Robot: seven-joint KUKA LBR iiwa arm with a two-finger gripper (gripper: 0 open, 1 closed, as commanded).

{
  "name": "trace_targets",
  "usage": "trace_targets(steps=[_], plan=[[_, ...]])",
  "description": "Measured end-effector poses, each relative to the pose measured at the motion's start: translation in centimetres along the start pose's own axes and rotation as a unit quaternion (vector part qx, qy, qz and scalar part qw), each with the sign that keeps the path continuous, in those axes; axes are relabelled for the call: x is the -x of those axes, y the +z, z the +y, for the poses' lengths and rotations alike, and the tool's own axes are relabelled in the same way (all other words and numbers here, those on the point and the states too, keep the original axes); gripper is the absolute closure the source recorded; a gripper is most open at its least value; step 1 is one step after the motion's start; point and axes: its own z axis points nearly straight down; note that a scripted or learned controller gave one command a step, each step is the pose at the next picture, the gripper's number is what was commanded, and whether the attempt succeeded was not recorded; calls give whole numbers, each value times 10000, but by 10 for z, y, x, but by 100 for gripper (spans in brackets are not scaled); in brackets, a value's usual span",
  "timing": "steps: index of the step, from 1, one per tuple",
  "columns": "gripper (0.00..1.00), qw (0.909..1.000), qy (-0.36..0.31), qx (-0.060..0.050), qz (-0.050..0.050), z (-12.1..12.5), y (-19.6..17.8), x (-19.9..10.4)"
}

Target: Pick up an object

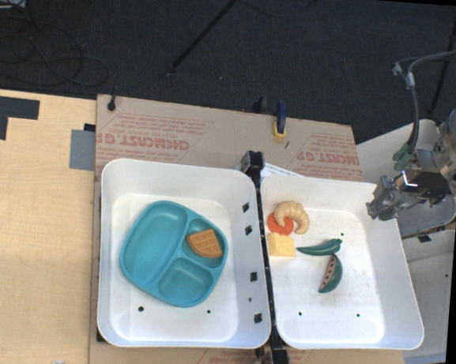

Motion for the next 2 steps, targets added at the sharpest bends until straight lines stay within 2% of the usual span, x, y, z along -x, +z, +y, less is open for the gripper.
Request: trace_targets(steps=[1, 2], plan=[[100, 10000, 70, 64, -5, -24, -70, 56], [100, 10000, 30, -53, 23, 7, 143, -10]])
